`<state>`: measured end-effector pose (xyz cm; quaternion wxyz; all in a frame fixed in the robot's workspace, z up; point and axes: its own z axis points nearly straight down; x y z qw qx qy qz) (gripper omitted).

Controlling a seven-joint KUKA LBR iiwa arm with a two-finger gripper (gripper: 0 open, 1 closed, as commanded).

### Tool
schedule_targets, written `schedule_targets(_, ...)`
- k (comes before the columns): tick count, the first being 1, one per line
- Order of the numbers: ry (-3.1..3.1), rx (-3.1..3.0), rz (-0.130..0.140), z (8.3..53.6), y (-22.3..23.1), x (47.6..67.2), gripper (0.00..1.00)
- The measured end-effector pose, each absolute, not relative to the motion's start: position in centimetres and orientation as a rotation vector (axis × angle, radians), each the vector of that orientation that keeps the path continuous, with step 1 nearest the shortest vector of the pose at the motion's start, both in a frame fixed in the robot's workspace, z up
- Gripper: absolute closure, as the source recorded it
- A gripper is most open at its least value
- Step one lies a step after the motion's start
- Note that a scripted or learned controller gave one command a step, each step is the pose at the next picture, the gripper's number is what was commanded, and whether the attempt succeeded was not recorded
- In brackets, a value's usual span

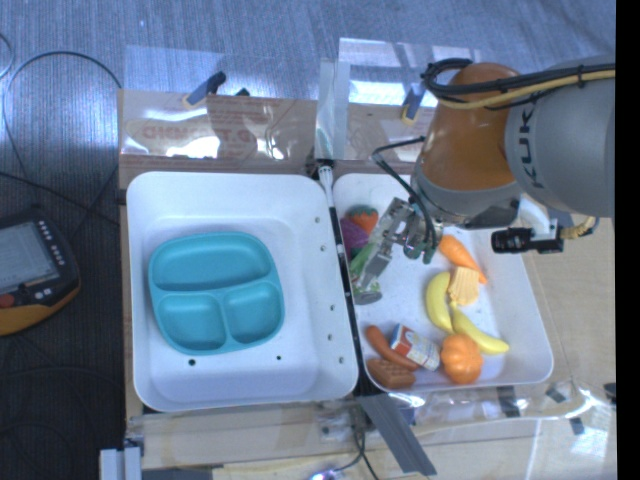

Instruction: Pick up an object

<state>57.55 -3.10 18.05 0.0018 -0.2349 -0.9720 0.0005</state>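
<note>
The gripper [375,268] hangs low over the left part of the right bin [520,298], its fingers pointing down-left toward the bin wall; whether they are open or closed on anything I cannot tell. Just beyond it lies a purple and green vegetable [357,226]. To its right sit a carrot [460,252], a banana [450,313] and a yellow wedge [463,286]. Nearer are an orange [461,358], a small carton [414,346] and a sausage [385,356]. The left bin [300,218] holds a teal divided plate [215,290]. Both bins rest on a bench [225,128] with clear plastic sheeting at the far edge. A grey carpet [300,8] lies beyond, and a pendant [30,263] with cables sits at left.
</note>
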Motion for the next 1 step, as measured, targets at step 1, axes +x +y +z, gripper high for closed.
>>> schedule_targets(1,-3.126,-0.252,0.001,12.62,-11.59,56.7,1.0)
